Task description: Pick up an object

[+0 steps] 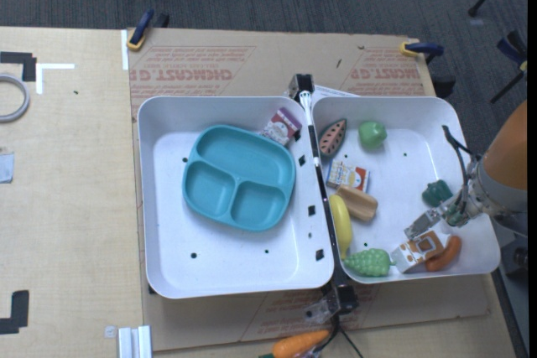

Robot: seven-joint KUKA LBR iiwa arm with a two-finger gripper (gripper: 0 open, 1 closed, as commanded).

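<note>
My gripper (422,224) hangs low over the right bin (394,111), near its front right corner. It is just above a small brown and white carton (417,252) and an orange sausage (445,253). A dark green toy (435,193) lies just behind it. Further left in that bin lie a green apple (372,134), a watermelon slice (332,137), a small white carton (347,177), a yellow banana (341,220), a tan bun (359,204) and a bumpy green piece (367,262). Nothing shows held in the gripper.
The left bin (164,205) holds a teal divided plate (240,179) and a small wrapped packet (281,127) at its back right. An orange carrot (300,342) lies on the cardboard in front of the bins. Clamps (140,29) hold the cardboard's back corners.
</note>
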